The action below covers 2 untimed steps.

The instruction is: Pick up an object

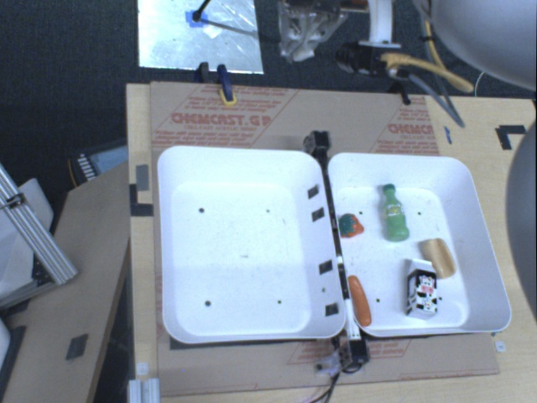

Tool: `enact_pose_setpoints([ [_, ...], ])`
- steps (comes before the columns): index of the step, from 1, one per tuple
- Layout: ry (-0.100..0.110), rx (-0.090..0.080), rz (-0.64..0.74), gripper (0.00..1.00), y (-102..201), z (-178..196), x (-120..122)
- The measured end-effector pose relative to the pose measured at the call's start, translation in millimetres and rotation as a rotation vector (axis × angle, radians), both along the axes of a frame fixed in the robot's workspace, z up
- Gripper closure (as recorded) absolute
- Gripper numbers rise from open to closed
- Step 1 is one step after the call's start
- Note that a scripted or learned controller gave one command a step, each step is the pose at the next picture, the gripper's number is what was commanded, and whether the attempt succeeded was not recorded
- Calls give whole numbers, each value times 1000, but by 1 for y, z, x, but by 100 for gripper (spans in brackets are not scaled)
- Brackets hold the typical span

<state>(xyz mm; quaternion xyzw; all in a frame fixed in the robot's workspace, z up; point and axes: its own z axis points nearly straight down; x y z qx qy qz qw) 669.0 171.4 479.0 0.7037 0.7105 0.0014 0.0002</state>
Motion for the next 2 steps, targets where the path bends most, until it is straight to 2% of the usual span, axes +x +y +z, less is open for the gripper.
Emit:
enact_pose_setpoints([
  [1,2,-1,-2,100,56,-29,-1],
  [2,4,0,-1,100,56,-15,-112],
])
